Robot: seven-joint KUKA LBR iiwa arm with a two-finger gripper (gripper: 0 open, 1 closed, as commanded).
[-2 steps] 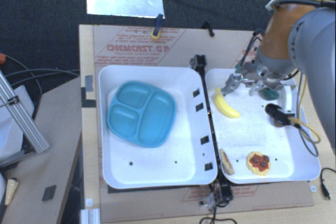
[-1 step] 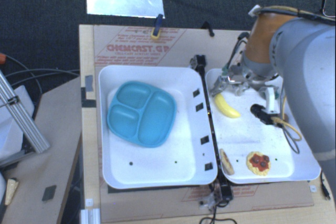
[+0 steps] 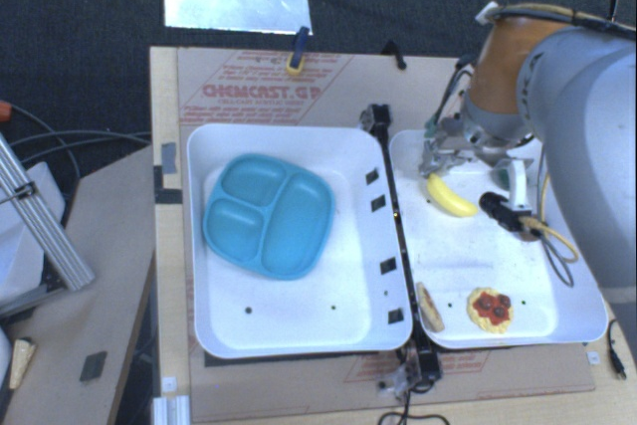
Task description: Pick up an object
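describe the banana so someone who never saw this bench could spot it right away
Look at the right-hand white bin, the one the grey arm reaches into. Near its upper left part, just below the pincer, lies the banana. It is the plain yellow, curved item there, unlike the round red-topped pizza toy and the small brown piece at the bin's lower edge.

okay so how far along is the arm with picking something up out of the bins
Early on. Done: the arm has reached into the right bin, with its gripper low, just above the banana. In hand: nothing visibly held; the banana lies on the bin floor, so the grasp looks unmade. Left: closing on an object and lifting it. The small pizza and the blue divided plate in the left bin sit untouched.
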